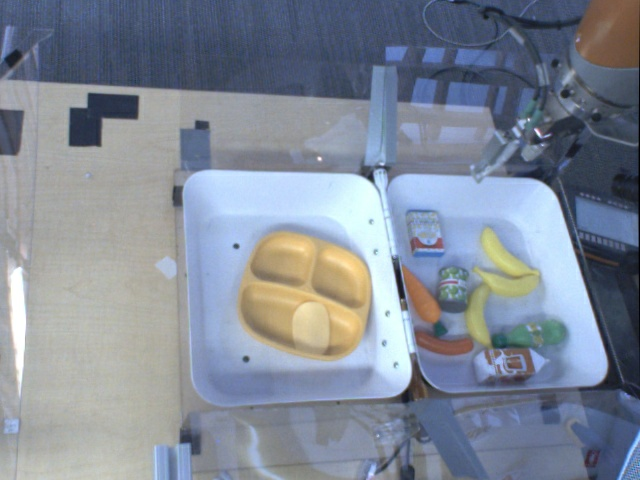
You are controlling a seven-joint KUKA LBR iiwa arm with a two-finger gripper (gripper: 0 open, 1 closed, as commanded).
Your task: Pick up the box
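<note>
Box (425, 233) sits upright, down-left of the pincer (520, 140) hovering over the right bin's (560, 208) far rim; pincer opening unclear, apparently holding nothing.

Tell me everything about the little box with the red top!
The box is small and looks like printed cardboard, red along its top with a white and blue picture below. It lies flat on the floor of the right bin, near the back left corner. Nothing touches it; the carrot lies apart, just in front.
</note>
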